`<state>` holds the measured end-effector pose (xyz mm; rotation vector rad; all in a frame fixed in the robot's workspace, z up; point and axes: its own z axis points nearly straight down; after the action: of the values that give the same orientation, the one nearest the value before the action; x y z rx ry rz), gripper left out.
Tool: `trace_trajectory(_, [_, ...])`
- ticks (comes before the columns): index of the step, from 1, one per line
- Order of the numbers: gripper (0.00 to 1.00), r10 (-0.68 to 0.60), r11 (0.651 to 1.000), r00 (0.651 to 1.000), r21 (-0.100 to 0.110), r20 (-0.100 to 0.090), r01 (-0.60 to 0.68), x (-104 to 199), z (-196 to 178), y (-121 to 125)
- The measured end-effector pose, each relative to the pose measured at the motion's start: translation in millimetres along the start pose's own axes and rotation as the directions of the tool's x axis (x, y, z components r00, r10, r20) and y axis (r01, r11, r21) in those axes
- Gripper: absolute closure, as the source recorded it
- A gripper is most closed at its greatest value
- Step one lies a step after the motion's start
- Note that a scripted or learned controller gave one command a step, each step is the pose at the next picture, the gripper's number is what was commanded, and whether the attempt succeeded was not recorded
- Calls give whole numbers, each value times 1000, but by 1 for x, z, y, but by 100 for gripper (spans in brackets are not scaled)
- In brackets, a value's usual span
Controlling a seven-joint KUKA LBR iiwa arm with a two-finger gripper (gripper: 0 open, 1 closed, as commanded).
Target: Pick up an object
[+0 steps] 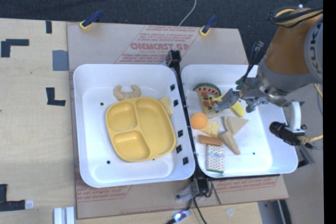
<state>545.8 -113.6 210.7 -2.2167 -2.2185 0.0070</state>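
Above the right bin [273, 157], the grey arm's gripper [234, 102] hangs with fingers spread and nothing between them.

Beneath and beside it lie a watermelon slice [208, 90], an orange ball [199, 121], a yellow piece [238, 109], pale wedges [234, 124], a brown stick [209, 140] and a small packet [214, 158]. A yellow divided tray [139, 129] sits in the left bin [84, 128], a tan curved toy [127, 93] near its upper edge.

Showing yellow: a divided tray [140, 128] in the white left bin [84, 113]. At centre right, glowing orange, a ball [199, 121]; beside it, showing red and green, a watermelon slice [208, 89].
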Motion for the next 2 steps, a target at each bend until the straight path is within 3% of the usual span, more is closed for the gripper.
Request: trace_trajectory(2, [0, 1, 1000, 1000, -10, 6, -1, -4, 106, 11])
